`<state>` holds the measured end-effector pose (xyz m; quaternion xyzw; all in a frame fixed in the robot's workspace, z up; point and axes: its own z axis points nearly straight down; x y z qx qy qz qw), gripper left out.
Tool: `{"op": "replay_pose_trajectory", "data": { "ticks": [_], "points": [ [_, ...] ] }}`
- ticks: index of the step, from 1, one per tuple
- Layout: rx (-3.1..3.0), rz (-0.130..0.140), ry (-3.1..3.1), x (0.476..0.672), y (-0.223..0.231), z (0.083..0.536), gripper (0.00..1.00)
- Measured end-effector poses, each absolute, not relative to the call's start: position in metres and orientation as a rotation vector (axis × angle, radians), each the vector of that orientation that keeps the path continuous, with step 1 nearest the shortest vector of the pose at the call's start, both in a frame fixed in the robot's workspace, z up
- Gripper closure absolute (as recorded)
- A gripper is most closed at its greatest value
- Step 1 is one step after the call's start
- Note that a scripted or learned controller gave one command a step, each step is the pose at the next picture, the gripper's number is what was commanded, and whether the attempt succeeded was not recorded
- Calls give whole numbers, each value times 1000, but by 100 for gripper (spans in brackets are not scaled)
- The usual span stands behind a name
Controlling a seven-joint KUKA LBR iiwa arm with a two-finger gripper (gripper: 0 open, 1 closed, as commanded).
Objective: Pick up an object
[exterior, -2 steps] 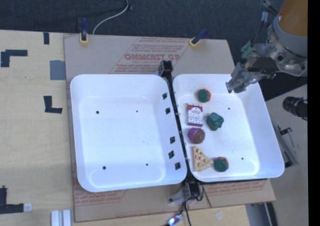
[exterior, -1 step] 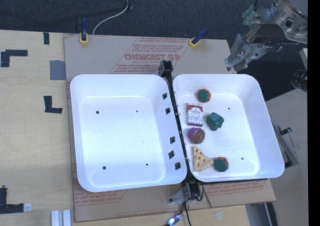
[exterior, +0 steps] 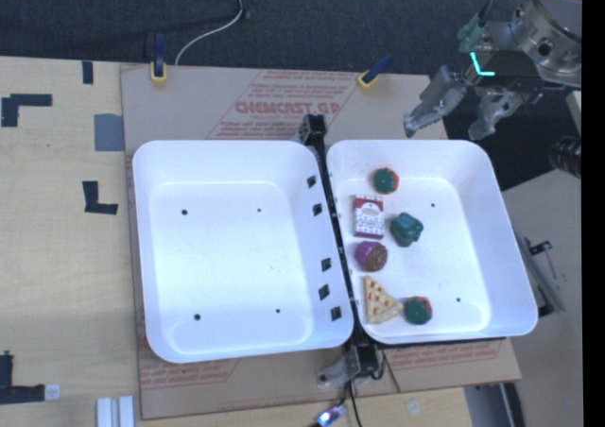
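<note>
My gripper (exterior: pixel 454 115) hangs open above the back edge of the right bin (exterior: pixel 473 227), with nothing between its two fingers. Several small objects lie in the left half of that bin: a green and red round piece (exterior: pixel 384 179), a red and white box (exterior: pixel 368 216), a dark green lump (exterior: pixel 406 228), a maroon round piece (exterior: pixel 371 255), a pizza slice toy (exterior: pixel 380 301) and another green and red piece (exterior: pixel 417 310). The gripper is behind and to the right of them, clear of all.
The left bin (exterior: pixel 227 246) sits beside the right one, joined along a black divider (exterior: pixel 326 227). Both rest on a cardboard sheet (exterior: pixel 274 104) held by clamps (exterior: pixel 158 61) at the back. A white cable (exterior: pixel 213 33) runs behind.
</note>
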<state>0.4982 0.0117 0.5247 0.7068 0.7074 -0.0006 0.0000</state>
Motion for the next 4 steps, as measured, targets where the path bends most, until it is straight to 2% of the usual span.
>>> {"op": "replay_pose_trajectory", "data": {
  "ticks": [1,2,3,4],
  "points": [
    [2219,-3,2223,499,12,535,100],
    [2219,-4,2223,499,12,545,100],
    [2216,-4,2230,512,73,533,100],
    [2231,-4,2211,502,-24,528,100]
  ]
}}
